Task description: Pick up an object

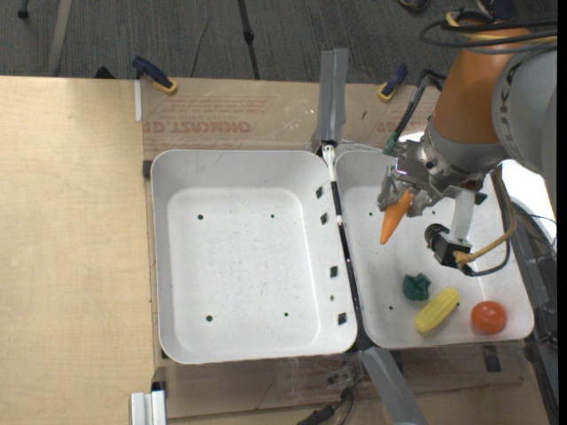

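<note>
- The gripper [400, 198] pinches the top of the carrot [392, 221], which hangs over the right bin [363, 237].
- Lift straight and slowly (the hold looks shallow), staying apart from the corn [438, 310], tomato [488, 317] and green toy [415, 285].

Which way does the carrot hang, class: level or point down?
Point down: the carrot hangs from the gripper, its thin tip lowest.
</note>
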Controlling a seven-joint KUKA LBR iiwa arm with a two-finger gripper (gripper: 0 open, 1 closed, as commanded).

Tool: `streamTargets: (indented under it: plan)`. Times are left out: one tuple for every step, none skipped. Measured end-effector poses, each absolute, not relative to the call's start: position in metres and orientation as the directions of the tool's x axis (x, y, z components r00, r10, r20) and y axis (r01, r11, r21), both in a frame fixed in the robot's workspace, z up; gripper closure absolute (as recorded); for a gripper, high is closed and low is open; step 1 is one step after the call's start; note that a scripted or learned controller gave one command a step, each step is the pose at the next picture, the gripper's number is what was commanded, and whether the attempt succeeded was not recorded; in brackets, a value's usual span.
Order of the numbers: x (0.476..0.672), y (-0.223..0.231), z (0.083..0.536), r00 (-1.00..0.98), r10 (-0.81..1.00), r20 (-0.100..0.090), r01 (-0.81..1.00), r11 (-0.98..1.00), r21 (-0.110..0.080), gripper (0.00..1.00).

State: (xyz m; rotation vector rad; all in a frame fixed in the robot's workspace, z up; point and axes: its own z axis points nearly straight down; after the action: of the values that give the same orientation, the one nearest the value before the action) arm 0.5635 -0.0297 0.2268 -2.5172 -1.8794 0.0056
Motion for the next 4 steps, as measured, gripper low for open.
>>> streamTargets:
  plan:
    - [0.564, -0.03, 0.227, 0.284, 0.959, -0.003, 0.959, -0.284, -0.002, 0.0]
    - [0.519, -0.109, 0.187, 0.351, 0.936, -0.003, 0.936, -0.351, -0.004, 0.0]
    - [0.601, -0.098, 0.091, 0.719, 0.695, -0.004, 0.695, -0.719, -0.002, 0.0]
    - [0.485, -0.117, 0.091, 0.547, 0.837, -0.002, 0.837, -0.547, -0.005, 0.0]
